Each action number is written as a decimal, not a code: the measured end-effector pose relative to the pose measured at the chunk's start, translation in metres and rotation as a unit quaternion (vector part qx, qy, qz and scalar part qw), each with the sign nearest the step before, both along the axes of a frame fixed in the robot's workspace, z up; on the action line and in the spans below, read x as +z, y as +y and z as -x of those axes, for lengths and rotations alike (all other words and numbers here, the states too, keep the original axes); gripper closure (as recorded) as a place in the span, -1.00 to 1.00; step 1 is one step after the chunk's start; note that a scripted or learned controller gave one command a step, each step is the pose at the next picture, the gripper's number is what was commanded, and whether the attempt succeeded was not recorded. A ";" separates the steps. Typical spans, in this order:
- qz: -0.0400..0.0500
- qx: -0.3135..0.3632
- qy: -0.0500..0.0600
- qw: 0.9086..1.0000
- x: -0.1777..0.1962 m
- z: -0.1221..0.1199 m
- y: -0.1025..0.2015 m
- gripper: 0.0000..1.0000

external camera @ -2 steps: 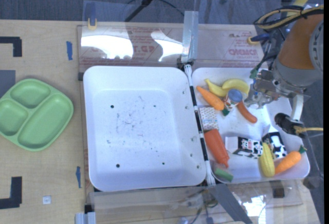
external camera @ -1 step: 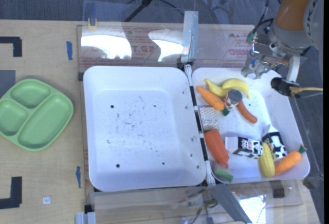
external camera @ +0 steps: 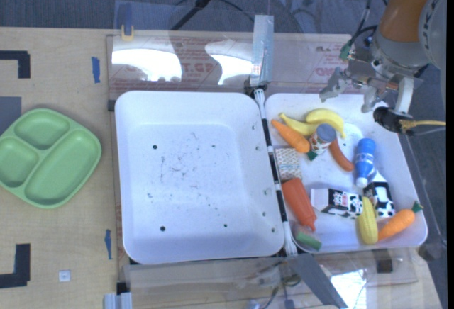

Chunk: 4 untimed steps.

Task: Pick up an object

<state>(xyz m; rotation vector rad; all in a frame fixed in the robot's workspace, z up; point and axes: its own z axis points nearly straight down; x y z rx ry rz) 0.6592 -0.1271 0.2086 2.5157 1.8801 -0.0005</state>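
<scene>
The right bin [external camera: 411,180] holds several toys. A yellow banana [external camera: 323,118] lies at the back, with an orange carrot [external camera: 291,136] and a grey-capped piece [external camera: 325,134] beside it. A blue bottle [external camera: 364,159] lies to the right of them. Nearer the front are a red-orange bottle [external camera: 300,202], a black-and-white cow-patterned piece [external camera: 342,202], a second banana [external camera: 367,220] and another carrot [external camera: 396,224]. My gripper [external camera: 350,96] hangs above the bin's back edge, behind the banana. It is open, with nothing between its fingers.
The left bin [external camera: 188,166] is a wide white tray with faint scuff marks. A green divided plate [external camera: 47,156] rests on the wooden bench at the far left. A clear panel [external camera: 184,59] stands behind both bins. Yellow cables loop by the arm's wrist [external camera: 408,13].
</scene>
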 end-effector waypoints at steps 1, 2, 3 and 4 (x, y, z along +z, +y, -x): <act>0.000 0.036 0.001 0.999 -0.096 -0.008 -0.010 -1.00; 0.001 0.088 -0.002 0.996 -0.081 -0.003 -0.063 -1.00; -0.004 0.101 -0.003 0.995 -0.121 0.035 -0.075 -1.00; 0.000 0.022 -0.002 1.000 -0.094 0.004 -0.076 -1.00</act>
